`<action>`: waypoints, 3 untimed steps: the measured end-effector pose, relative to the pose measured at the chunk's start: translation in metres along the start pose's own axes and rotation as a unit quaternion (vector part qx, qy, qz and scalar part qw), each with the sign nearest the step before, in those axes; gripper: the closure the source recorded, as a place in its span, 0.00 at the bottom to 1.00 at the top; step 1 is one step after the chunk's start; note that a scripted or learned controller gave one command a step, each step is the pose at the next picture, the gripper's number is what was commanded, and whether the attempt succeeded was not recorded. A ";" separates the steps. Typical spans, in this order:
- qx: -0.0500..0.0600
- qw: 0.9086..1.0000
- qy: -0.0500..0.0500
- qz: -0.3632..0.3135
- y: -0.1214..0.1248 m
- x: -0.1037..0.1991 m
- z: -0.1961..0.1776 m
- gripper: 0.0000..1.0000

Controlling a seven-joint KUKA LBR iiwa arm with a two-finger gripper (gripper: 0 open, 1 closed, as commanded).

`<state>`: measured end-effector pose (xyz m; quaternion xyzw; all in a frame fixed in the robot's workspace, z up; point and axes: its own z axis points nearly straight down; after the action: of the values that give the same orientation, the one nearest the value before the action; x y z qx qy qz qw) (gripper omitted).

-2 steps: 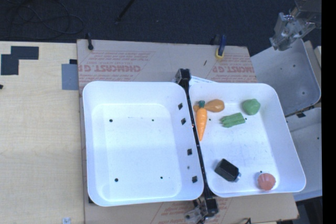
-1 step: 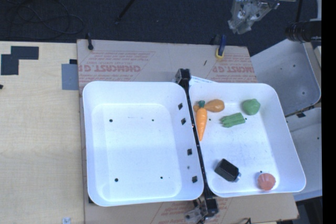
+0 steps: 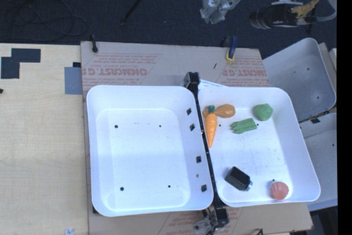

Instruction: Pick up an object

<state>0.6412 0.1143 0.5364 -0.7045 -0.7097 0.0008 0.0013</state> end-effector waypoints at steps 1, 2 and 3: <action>0.002 1.000 -0.001 0.002 -0.066 0.065 0.000 1.00; 0.003 1.000 -0.002 0.001 -0.064 0.065 -0.010 1.00; 0.002 1.000 -0.001 0.000 -0.109 0.133 0.000 1.00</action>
<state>0.5310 0.2469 0.5364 -0.7048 -0.7094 0.0032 0.0020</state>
